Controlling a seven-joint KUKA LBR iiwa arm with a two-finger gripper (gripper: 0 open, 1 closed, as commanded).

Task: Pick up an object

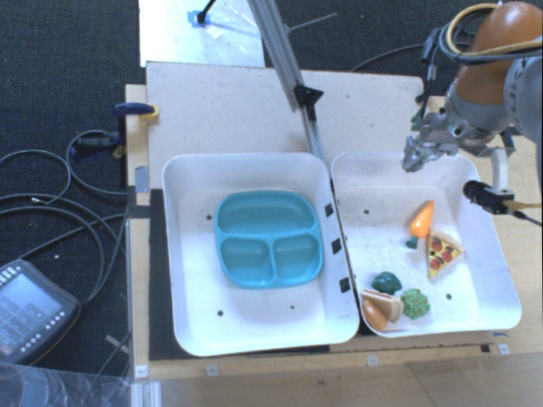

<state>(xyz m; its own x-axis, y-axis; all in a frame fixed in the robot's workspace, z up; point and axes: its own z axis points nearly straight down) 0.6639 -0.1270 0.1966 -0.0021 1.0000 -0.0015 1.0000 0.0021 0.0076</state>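
Approach step: your hand (417, 161) hovers over the right bin's (492, 265) far edge, grip state unclear. Next, drop toward the toy carrot (422, 219).

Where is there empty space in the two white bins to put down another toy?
Right bin: bare floor on its left side, between the shared wall and the carrot. Its near end is crowded: pizza slice, dark green toy, broccoli, sandwich-like toy. Left bin: free strips all around the blue tray.
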